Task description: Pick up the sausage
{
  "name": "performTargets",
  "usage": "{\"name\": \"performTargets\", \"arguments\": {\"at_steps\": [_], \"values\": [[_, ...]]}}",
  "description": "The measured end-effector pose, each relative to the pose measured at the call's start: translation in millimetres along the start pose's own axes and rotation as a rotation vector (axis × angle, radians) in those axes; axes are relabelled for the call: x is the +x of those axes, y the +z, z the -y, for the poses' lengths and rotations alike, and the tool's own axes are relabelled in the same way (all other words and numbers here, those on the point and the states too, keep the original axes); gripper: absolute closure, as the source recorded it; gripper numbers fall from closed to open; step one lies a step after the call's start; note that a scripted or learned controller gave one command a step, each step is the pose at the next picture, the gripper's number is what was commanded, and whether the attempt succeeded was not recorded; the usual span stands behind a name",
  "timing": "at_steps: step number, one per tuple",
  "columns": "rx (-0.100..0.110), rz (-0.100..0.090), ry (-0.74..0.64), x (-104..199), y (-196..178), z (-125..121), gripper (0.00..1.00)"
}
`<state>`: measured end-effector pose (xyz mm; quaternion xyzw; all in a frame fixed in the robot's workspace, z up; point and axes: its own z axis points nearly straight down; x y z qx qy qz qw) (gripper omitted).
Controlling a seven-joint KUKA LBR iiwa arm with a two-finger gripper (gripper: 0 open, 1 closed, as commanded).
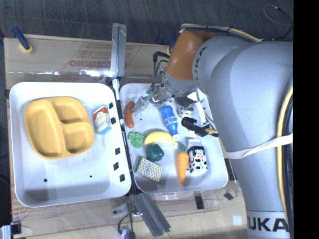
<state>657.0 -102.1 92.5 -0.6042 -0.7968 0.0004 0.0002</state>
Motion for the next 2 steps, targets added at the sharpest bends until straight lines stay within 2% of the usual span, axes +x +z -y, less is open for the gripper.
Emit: {"name": "performTargets", "arguments": {"at_steps": [1, 2], "values": [[0.002, -0.002, -0.588, 6, 0, -2, 0.00], [0.000, 0.000, -0.593, 6, -11, -3, 1.00]]}}
